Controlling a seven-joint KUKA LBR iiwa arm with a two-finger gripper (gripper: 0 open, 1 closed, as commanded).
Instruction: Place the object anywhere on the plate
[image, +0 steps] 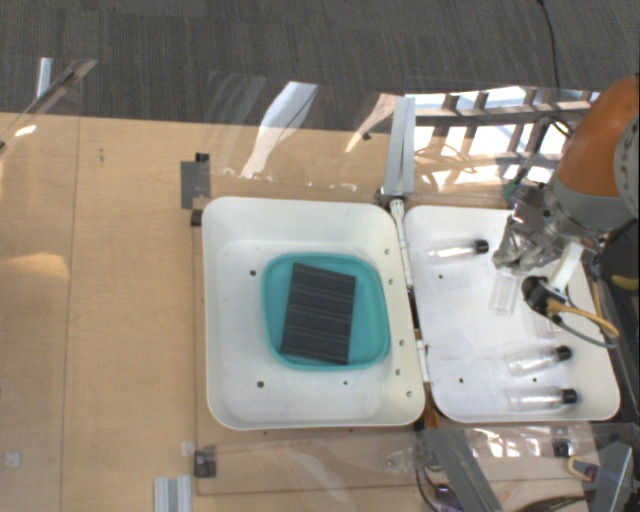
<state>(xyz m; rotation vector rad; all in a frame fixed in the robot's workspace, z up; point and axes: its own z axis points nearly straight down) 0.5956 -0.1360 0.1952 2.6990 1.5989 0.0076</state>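
A teal plate (375, 318) lies in the left white bin (230, 380), and a dark ribbed rectangular block (319, 313) rests flat on its middle. My gripper (508, 258) is over the upper part of the right white bin (450, 385), well right of the plate. A clear tube (503, 292) juts out from between its fingertips toward the bin's near side, its top end pinched there. Whether the tube is lifted off the bin floor I cannot tell.
Three more clear tubes with black caps lie in the right bin: one (458, 249) just left of the gripper, two (535, 358) (540, 399) near its front right corner. A raised divider (408, 300) separates the bins. A yellow cable (580, 318) trails from the wrist.
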